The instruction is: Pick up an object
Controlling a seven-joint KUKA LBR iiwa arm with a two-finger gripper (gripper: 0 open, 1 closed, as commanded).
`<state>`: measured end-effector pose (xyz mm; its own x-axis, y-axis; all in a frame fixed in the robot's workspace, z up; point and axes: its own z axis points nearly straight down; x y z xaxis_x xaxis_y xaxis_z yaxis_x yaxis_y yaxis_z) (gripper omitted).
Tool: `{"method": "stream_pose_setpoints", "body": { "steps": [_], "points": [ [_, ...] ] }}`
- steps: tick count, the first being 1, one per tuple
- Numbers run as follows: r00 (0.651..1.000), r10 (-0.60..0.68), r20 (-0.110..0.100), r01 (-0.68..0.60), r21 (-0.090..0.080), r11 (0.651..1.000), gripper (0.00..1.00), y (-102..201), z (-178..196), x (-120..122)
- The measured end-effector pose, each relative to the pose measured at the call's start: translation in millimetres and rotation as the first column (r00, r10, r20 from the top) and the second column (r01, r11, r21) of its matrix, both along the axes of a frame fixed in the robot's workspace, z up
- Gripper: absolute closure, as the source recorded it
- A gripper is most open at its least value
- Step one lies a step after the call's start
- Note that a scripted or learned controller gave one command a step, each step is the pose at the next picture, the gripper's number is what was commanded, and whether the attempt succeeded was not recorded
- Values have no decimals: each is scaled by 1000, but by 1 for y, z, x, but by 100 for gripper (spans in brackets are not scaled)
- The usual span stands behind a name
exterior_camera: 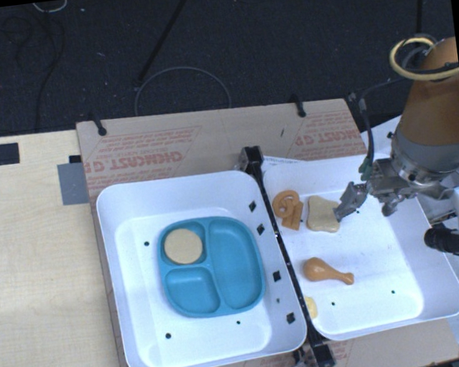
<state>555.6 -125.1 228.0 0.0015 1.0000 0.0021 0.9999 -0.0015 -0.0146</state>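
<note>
The pincer (351,202) hovers at three o'clock of the bread slice (322,215). Its opening I cannot tell. Nothing looks gripped, so a pick seems pending.

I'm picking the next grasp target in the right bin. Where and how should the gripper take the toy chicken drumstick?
Probably at the narrow bone end of the drumstick, which points toward the lower right. The fat end looks too rounded to pinch well. Coming down from above, with the fingers closing across the thin shaft, seems best: it lies flat on the right bin floor, apart from the other food pieces. The gripper is beside the pale bread-like piece.
</note>
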Motion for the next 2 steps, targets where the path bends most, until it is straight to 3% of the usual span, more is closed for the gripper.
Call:
{"method": "stream_pose_setpoints", "body": {
  "steps": [1, 2],
  "points": [
    [1000, 2, 13, -2, -2, 1000, 0, 0, 7, 2],
    [1000, 2, 7, -2, -1, 1000, 0, 1, -39, 8]
  ]
}}
